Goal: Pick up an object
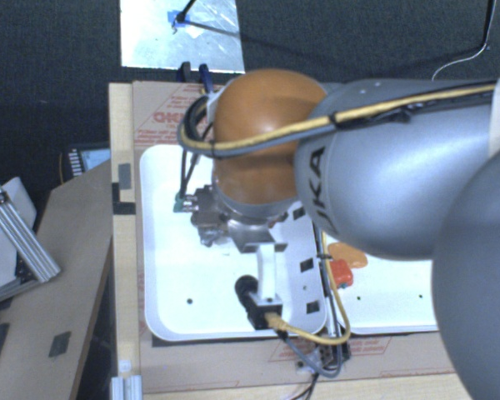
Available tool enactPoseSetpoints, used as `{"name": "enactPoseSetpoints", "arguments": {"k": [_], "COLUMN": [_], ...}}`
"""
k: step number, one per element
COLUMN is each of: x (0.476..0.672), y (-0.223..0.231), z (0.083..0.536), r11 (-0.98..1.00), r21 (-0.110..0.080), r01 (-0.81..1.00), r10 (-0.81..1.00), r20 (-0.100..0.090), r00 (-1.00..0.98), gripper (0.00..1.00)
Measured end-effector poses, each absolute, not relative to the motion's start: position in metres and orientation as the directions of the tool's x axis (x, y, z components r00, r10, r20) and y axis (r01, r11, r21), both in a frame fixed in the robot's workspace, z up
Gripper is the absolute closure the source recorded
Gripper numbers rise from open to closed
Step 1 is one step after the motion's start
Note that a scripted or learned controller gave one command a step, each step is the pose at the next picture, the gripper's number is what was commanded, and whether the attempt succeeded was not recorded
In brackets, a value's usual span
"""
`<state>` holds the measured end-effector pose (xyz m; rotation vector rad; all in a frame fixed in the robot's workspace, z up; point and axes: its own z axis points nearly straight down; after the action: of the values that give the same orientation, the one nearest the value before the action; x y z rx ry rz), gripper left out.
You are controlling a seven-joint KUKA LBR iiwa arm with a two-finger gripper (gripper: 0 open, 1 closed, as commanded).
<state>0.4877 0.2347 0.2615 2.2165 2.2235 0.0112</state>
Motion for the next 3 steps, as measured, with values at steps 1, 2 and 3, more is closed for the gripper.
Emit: {"name": "enactPoseSetpoints", "arguments": {"k": [1, 2, 3], "x": [0.487, 0.488, 0.534], "y": [0.234, 0.234, 0.234], "z": [0.316, 0.323, 0.401], "r11": [0.004, 0.003, 0.002], "r21": [0.006, 0.003, 0.011], "r01": [1.0, 1.0, 1.0], "r10": [1.0, 1.0, 1.0], "r20": [0.003, 0.002, 0.004], "r00": [-0.004, -0.003, -0.002], "gripper": [1.0, 1.0, 1.0]}}
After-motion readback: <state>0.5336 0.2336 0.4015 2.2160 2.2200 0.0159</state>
